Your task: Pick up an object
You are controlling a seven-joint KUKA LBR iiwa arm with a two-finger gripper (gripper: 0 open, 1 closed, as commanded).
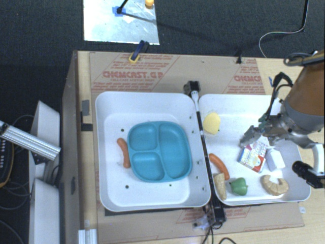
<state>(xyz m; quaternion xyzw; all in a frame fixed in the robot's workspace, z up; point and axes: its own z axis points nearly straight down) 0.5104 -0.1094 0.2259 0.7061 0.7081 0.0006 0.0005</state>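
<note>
The gripper [252, 136] hovers over the red-and-white carton [252, 155] mid right bin [238, 103]; finger state indeterminate. Carton appears light, crushable: grasp its flat sides.

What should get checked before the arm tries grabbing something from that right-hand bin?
1. Claw over the right bin: ok.
2. Target near it, the red and white packet: ok.
3. Claw open or shut: cannot tell.
4. Nothing held already: cannot tell.
5. Packet free of neighbours: not ok, a white block lies against it.
6. Lemon, sausage, green pepper and croissant out of the way: ok.
</note>
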